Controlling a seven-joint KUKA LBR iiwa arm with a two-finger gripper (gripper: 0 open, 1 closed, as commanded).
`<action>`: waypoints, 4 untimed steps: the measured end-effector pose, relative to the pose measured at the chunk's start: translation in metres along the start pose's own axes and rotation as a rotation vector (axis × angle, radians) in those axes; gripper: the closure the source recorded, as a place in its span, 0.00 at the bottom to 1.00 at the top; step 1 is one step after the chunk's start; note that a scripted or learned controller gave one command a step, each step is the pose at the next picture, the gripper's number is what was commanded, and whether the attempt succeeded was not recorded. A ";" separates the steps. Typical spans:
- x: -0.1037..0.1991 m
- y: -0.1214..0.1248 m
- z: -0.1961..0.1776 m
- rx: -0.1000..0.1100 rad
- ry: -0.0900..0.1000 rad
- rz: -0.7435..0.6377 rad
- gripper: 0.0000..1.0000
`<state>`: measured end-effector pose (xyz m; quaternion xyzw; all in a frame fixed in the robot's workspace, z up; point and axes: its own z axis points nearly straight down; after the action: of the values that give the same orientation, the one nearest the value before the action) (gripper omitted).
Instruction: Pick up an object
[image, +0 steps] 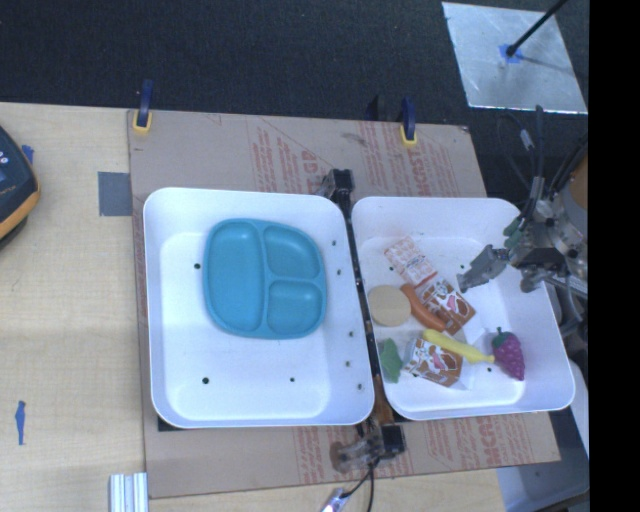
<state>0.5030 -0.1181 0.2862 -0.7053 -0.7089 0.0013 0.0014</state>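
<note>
Hand (478, 272) hovers over right bin (540, 395), above snack packets (432, 290)

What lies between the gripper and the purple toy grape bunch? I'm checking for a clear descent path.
In the camera view, only bare white bin floor separates the gripper from the purple toy grape bunch.
</note>
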 end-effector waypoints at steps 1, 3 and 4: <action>-0.012 0.010 0.144 0.003 0.000 0.000 0.00; -0.031 0.034 0.182 -0.034 -0.004 -0.008 0.00; -0.040 0.035 0.168 -0.044 -0.022 -0.003 1.00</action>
<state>0.5372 -0.1578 0.1185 -0.7039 -0.7099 -0.0065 -0.0221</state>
